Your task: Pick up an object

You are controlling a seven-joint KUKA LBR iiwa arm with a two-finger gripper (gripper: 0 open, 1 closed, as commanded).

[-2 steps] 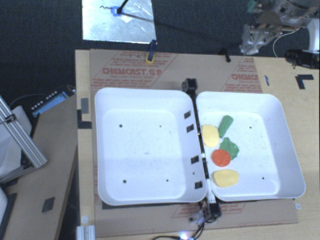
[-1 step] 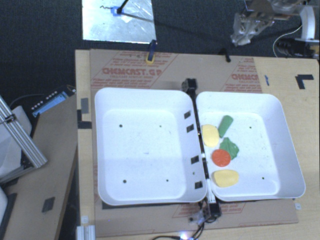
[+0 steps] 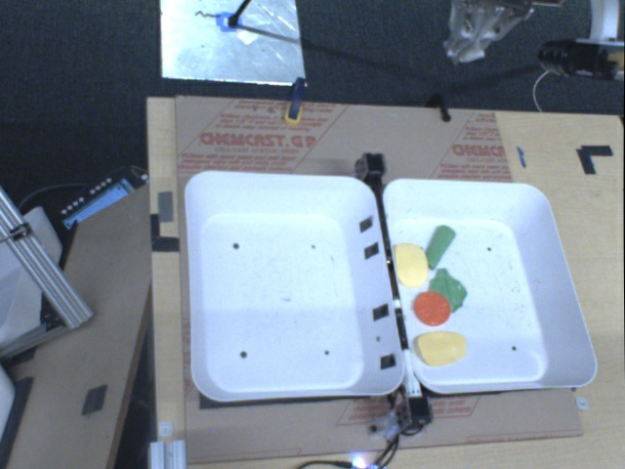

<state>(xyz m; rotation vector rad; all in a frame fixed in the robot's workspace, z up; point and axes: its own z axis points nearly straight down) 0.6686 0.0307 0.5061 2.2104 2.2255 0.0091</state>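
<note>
Your claw (image 3: 479, 29) hangs high at the top of the camera view, beyond the far edge of the surface (image 3: 547, 140) and out over the dark floor. It looks blurred and pale, and nothing can be seen between its parts. Whether it is released or clenched cannot be told from here.

Everything you might pick up lies toward you from the claw, down the view and slightly to its left, inside the right bin (image 3: 532, 203). Five small pieces cluster against that bin's inner wall, the side that meets the left bin (image 3: 210, 262).

Nearest the claw is a green long piece (image 3: 440, 244), its long axis slanting from upper right to lower left. Just beside its lower end sits a pale yellow piece (image 3: 410, 264). Farther from the claw comes a darker green leafy piece (image 3: 449, 288), touching or overlapping a red round piece (image 3: 433, 308). Farthest from the claw lies a yellow oval piece (image 3: 440, 348), its long axis running side to side, slightly apart from the red one.

In my judgement the approach has not begun. The claw would need to travel toward you and descend into the right bin. The yellow oval piece, standing clearest of its neighbours, looks the easiest target; the crowded middle pieces risk a missed or double grab.
</note>
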